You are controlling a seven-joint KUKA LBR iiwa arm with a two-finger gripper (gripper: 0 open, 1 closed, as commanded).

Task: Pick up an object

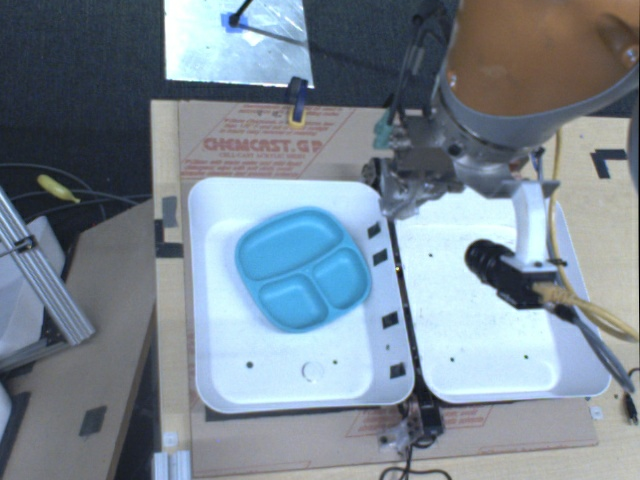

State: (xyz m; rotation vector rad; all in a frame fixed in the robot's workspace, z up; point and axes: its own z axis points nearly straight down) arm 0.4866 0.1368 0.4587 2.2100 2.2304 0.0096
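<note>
The pincer (400, 203) hangs over the ridge where the two white bins meet, near their far ends, its dark metal tip pointing down at the inner rim of the left bin (215, 358). Whether its fingers are parted or pressed together cannot be told from this angle, since the wrist block above hides them, and nothing can be seen between them. Just beyond and above the pincer, the grey arm (520, 128) with its orange band swells toward the camera and covers the far right corner of the scene.

Below and to the right of the pincer, the right bin (480, 368) lies open with a bare white floor, and a black camera-like fitting (500, 266) on a white bracket hangs over it, with yellow cable running off from it toward the right edge.

To the left of the pincer and a little nearer the camera, the blue plate (303, 268) lies flat in the left bin, a divided dish with one large compartment and two smaller ones. Its nearest corner is close to the pincer but not touching it; the plate rests apart from the bin walls.

Both bins sit on a brown board (260, 138) printed with red lettering, which lies on the worktop. Beyond the pincer to the far left, a shiny metal sheet (235, 28) lies on dark carpet.
</note>
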